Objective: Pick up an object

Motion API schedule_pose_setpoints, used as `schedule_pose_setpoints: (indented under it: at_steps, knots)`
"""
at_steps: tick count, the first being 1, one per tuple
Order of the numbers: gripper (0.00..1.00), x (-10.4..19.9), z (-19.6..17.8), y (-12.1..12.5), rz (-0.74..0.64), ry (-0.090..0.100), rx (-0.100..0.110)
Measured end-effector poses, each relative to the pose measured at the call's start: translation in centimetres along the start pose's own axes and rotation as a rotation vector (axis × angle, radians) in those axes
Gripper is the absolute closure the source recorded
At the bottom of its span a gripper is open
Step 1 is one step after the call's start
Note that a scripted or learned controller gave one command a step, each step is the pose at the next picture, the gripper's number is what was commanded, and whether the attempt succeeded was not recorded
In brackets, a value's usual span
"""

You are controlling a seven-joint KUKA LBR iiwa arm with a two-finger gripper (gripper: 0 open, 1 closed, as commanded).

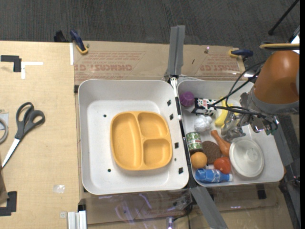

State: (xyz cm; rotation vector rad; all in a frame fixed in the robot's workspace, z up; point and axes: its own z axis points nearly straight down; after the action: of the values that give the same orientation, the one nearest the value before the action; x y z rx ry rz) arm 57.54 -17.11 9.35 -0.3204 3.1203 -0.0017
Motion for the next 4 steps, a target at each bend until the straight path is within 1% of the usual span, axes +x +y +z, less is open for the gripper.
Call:
schedule_pose_setpoints:
  at_steps: [1,2,3,4]
  knots:
    - [0.0,-0.2,-0.1,0.1,-0.002,-0.006,0.0]
    - [0.0,-5.5,-0.1,-1.3,-0.083,-0.002,0.0]
    - [1.0,-5.6,-1.2,-1.4,-0.081,-0.01,0.003]
    - [1.0,-7.7,-0.1,-5.1,-0.081,-0.003,0.001]
